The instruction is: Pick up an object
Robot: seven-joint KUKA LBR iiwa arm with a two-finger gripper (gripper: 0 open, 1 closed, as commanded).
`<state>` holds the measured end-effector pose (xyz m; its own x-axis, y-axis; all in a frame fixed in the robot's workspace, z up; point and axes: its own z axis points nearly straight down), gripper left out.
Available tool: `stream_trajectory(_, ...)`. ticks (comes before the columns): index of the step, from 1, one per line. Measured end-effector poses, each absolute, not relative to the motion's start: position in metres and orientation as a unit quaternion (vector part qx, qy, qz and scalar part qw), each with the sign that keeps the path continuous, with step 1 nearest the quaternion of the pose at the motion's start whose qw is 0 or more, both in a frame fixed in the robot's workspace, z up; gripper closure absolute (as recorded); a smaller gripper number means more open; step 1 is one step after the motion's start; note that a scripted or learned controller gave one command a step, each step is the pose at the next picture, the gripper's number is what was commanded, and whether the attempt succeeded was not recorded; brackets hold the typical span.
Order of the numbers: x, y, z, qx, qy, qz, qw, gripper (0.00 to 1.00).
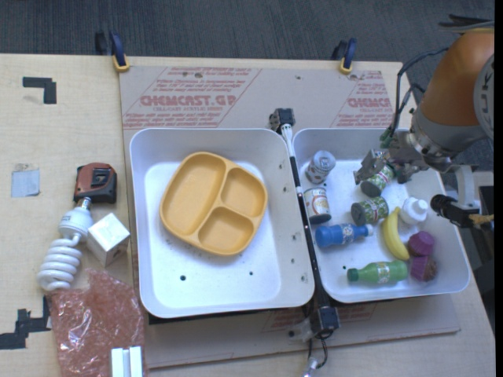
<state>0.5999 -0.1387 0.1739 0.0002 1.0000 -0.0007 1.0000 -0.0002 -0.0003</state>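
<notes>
Bench edge nearest the camera: a crinkled pink plastic bag (94, 320) at lower left, with a spiral light bulb (64, 250) and a small white cube (108, 236) just above it. A red and black tape measure (96, 183) lies a little farther back.

Left bin (149, 289): holds a yellow divided plate (214, 203), three compartments, lying flat near the bin's middle.

Right bin (456, 281), front to back: a green bottle (380, 272) on its side near the front wall; purple grapes (423, 255) at its right end; a banana (393, 234) just behind, running front to back; a blue bottle (341, 235) on its side to the left. Then a small green-labelled can (369, 210), a white bottle (413, 210) right of the banana, and a red-and-white can (317, 203) near the divider. A grey can (321, 165) sits farther back.

Far right corner of that bin: the gripper (385, 167) comes in low from the right, below the grey arm (464, 85) and its orange band. A green-labelled jar (378, 180), tilted, lies right at the fingertips, touching or nearly so. The dark metal clutters the view here; I cannot tell how far the fingers are spread or whether the jar is truly between them.

Beyond the bins, a brown board (204, 96) with red lettering, held at the back by two blue clamps (118, 52).
</notes>
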Motion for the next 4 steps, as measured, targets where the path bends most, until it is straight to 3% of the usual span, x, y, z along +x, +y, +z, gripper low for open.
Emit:
stream_trajectory(1,0.630,-0.144,0.112,0.707,0.707,0.0026,0.008,0.00)
stream_trajectory(2,0.632,-0.144,0.123,0.708,0.706,0.0045,0.011,1.00)
stream_trajectory(3,0.632,-0.144,0.123,0.708,0.706,0.0045,0.011,0.00)
stream_trajectory(4,0.654,-0.170,0.093,0.706,0.708,0.0023,-0.004,0.00)
